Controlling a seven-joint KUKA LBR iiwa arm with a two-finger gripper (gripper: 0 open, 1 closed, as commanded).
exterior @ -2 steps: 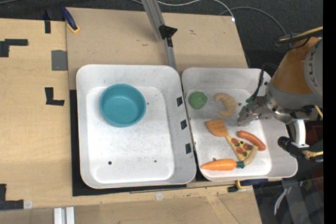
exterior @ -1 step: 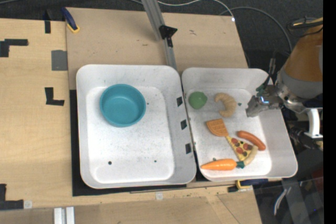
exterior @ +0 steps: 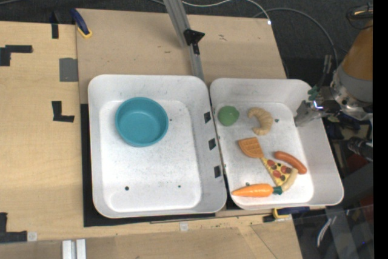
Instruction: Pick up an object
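- Hovering at the right rim of the right bin, our hand point(exterior: 310, 107) sits at the end of the grey arm point(exterior: 357, 79) with its orange band; we cannot tell how its grip is set, and we see nothing held in it.
- Our surface point(exterior: 121, 45) is a tan board carrying two shallow white bins side by side, with a grey pole point(exterior: 173, 0) slanting across its top.
- We see the left bin point(exterior: 151, 179) holding one teal bowl point(exterior: 142, 121), upright, in its upper left part, well apart from the hand.
- We see the right bin point(exterior: 321, 185) holding all the small toy foods.
- Closest to the hand is the tan croissant point(exterior: 262, 119), lying left of the hand and slightly lower, apart from it.
- Left of the croissant lies a green ball point(exterior: 228, 116), near the bin's left wall.
- Below the croissant rests an orange waffle-like piece point(exterior: 250, 147).
- Toward the lower right lies a red sausage point(exterior: 291, 161), just beside a pizza slice point(exterior: 279, 171); both sit below the hand.
- Along the bin's bottom edge lies an orange carrot point(exterior: 253, 191) with its green end pointing right, touching or nearly touching the pizza slice.
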